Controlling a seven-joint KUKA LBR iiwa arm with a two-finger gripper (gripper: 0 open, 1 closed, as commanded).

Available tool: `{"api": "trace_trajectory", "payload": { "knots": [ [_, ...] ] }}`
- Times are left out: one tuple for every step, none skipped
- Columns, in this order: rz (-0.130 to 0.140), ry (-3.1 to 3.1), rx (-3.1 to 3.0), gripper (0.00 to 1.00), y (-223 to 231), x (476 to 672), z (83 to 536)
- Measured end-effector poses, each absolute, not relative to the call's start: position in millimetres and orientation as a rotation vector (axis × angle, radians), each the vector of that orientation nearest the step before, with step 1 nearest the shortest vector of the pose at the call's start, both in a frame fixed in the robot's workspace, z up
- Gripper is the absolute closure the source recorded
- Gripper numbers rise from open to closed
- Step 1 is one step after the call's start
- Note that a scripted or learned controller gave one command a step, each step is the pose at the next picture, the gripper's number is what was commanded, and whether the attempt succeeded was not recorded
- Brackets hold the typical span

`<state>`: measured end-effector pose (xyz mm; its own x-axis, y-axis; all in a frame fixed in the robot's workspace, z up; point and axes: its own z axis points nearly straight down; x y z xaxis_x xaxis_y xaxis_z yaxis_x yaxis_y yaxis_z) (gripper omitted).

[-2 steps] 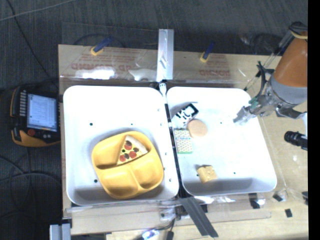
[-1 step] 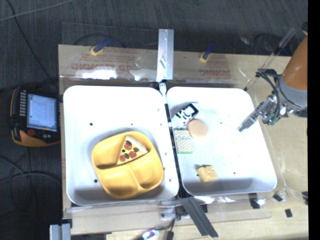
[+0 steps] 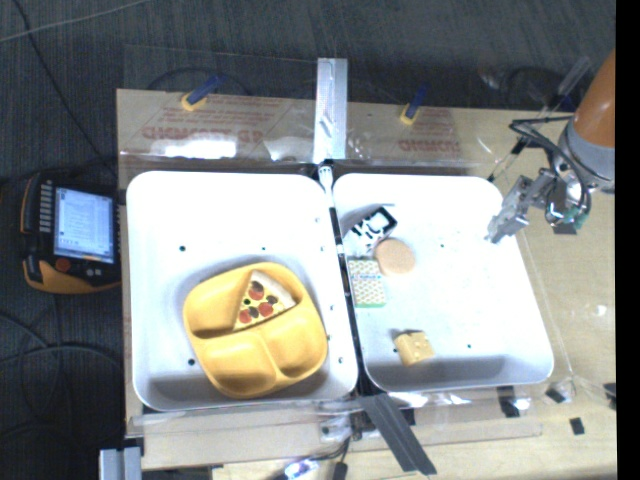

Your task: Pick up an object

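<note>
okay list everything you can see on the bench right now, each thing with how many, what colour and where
bins: two, white, side by side on the bench
divided plate: one, yellow, left bin
pizza slice: one, tan with red dots, on the plate
round cookie: one, tan, right bin near the divider
black and white packet: one, right bin, above the cookie
patterned pad: one, greenish, right bin, by the divider
small chunk: one, yellowish, right bin, front
handheld screen unit: one, orange and black, left of the bench
gripper: one, grey, over the right bin's right edge
</note>
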<state>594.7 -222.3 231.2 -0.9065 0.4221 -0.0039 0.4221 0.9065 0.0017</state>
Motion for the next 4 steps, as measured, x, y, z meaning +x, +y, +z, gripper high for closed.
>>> {"api": "trace_trajectory", "payload": {
  "knots": [
    [0.003, 3.116, -0.357, 1.00, -207, 614.9, 218],
    [0.004, 2.910, -1.164, 1.00, -193, 630.9, 236],
    [0.003, 3.015, -0.863, 1.00, -221, 631.8, 210],
    [0.002, 2.767, -1.471, 1.00, -219, 644.0, 244]
  ]
}}
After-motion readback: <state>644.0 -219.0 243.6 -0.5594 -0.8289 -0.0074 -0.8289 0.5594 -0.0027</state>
